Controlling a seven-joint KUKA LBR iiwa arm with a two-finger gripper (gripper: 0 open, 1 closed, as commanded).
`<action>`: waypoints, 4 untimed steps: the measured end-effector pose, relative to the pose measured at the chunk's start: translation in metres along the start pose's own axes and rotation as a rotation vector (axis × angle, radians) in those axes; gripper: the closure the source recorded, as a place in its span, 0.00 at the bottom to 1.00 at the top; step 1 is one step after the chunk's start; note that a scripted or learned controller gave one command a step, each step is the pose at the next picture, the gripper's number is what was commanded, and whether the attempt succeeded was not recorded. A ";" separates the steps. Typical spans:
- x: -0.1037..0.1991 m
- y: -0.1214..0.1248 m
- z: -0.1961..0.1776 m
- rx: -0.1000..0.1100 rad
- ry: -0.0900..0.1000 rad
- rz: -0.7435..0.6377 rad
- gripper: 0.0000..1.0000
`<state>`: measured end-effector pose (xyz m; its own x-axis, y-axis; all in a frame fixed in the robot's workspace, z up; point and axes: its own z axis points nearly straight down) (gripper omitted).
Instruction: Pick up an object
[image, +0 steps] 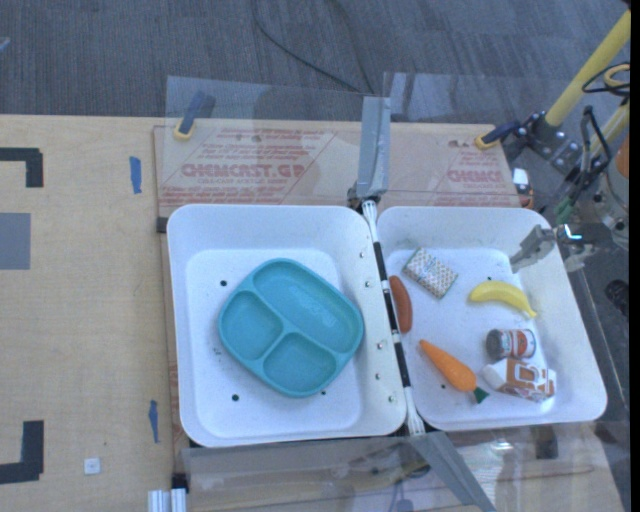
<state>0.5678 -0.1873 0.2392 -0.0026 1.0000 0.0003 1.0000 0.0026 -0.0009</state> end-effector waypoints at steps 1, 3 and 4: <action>-0.004 -0.001 0.087 -0.001 0.000 -0.023 0.00; -0.024 -0.043 0.146 -0.005 0.001 -0.041 0.00; -0.029 -0.044 0.136 -0.007 -0.003 -0.030 1.00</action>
<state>0.5234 -0.2164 0.1032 -0.0330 0.9995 -0.0024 0.9994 0.0330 0.0063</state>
